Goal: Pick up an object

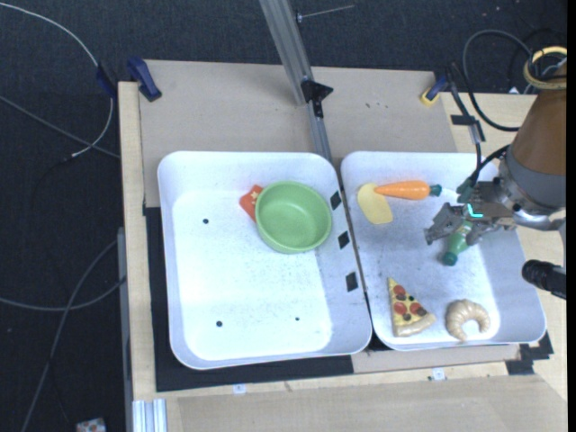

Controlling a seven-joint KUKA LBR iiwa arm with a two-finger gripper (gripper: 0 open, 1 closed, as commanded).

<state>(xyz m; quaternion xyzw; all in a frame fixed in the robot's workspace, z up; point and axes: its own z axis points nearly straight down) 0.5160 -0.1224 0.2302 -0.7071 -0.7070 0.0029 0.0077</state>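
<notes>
My gripper (459, 226) hangs over the middle of the right bin (513, 327), on the grey arm with its orange band coming in from the right. A small dark green object (450, 252) pokes out from just under the gripper toward the front left; whether it is gripped is unclear. An orange carrot (402, 189) lies at the back of this bin beside a yellow piece (375, 205). At the bin's front lie a pizza slice (407, 308) and a croissant (469, 318).
The left bin (234, 322) holds a green bowl (292, 216) with a red-orange piece (249, 201) tucked behind its left side. A metal pole (286, 39) rises from the back between the bins. Black cables trail at the right.
</notes>
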